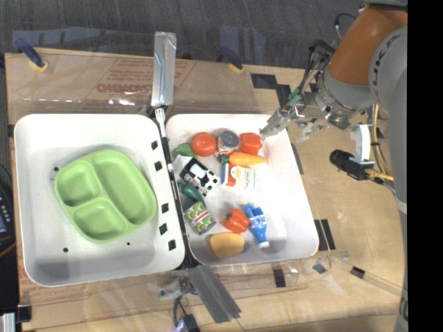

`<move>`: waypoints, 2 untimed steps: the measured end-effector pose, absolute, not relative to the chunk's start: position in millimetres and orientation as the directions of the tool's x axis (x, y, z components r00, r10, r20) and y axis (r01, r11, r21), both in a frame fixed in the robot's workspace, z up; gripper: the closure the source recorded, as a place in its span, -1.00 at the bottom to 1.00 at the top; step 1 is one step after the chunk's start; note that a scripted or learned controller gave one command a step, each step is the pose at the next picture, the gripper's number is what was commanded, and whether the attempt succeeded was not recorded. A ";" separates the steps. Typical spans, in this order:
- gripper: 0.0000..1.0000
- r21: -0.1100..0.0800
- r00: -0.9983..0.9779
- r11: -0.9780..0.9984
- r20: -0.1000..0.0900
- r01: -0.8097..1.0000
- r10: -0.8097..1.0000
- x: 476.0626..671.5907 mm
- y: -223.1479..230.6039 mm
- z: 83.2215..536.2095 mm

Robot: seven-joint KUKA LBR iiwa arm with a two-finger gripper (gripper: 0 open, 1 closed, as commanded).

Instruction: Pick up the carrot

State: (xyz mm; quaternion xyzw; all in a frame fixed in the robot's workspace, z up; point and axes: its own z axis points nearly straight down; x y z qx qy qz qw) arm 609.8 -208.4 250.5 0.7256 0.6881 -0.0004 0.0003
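The carrot (247,160) is orange with a small green top at its left end. It lies flat in the upper middle of the right bin (294,206), just below a red pepper (250,143) and above a small white and orange carton (240,177). My gripper (271,126) hangs over the bin's upper right corner, up and to the right of the carrot and apart from it. Nothing shows in its grasp.
Crowded around the carrot are a tomato (203,144), a grey-lidded can (228,141) and a black and white toy (197,173). Nearer the front lie a green packet (197,217), an orange pepper (236,220), a blue bottle (257,225) and a yellow lump (227,243). The left bin holds a green divided plate (104,196).
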 end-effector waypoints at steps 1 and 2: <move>-1.00 0.000 0.034 -0.034 -0.001 0.999 0.999 630.3 -204.4 230.6; -1.00 -0.004 -0.081 0.081 0.002 0.997 0.997 630.3 -197.8 227.3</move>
